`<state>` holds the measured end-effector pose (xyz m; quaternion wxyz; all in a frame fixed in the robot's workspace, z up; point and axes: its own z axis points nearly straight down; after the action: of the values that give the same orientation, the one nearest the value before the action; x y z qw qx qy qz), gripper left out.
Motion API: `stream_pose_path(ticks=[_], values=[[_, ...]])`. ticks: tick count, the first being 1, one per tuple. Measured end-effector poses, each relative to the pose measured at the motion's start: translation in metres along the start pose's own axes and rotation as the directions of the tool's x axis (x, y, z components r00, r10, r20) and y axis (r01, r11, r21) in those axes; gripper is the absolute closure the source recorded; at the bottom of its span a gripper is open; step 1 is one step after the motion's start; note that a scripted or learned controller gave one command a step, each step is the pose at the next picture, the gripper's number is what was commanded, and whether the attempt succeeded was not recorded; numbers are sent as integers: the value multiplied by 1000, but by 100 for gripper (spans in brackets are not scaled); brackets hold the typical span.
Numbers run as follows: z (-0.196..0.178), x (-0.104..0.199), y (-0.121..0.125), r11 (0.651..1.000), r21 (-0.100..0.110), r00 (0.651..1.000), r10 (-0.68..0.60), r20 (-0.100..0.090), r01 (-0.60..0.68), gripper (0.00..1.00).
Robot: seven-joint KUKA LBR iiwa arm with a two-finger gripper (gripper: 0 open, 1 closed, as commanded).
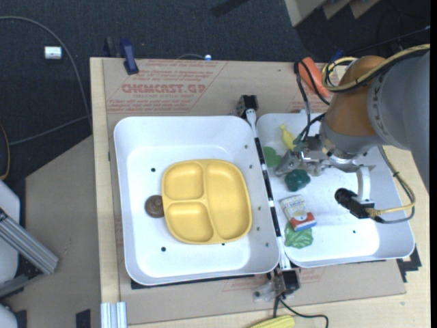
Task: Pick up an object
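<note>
My gripper (pixel 298 164) hangs low over the left part of the right bin (pixel 386 232), at the end of the grey arm with its orange band (pixel 351 111). A dark teal lump (pixel 298 181) lies directly beneath the gripper, touching or very close to it. Just to its left sits a lighter green piece (pixel 272 157), and a small yellow item (pixel 287 138) lies behind it. Nearer the front are a small white and red box (pixel 298 212) and a green leafy piece (pixel 298 237).
The left bin (pixel 128 183) holds a yellow divided plate (pixel 205 201) and a brown disc (pixel 155 206) at the plate's left. A black plug with a yellow cable (pixel 351 202) hangs from the arm over the right bin. The divider between the bins runs close to the gripper's left.
</note>
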<state>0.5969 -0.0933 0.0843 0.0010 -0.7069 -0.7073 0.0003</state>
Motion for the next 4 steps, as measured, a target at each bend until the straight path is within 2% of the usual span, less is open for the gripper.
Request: stream_pose_path(ticks=[1, 2, 3, 4], values=[[-10, 0, 1, 1000, -2, 1000, 1, 0, -1, 100], [-10, 0, 0, 1000, -2, 1000, 1, 0, -1, 0], [0, 2, -41, 1000, 1, 1000, 1, 0, -1, 0], [-10, 2, -41, 1000, -2, 1000, 2, 0, -2, 100]])
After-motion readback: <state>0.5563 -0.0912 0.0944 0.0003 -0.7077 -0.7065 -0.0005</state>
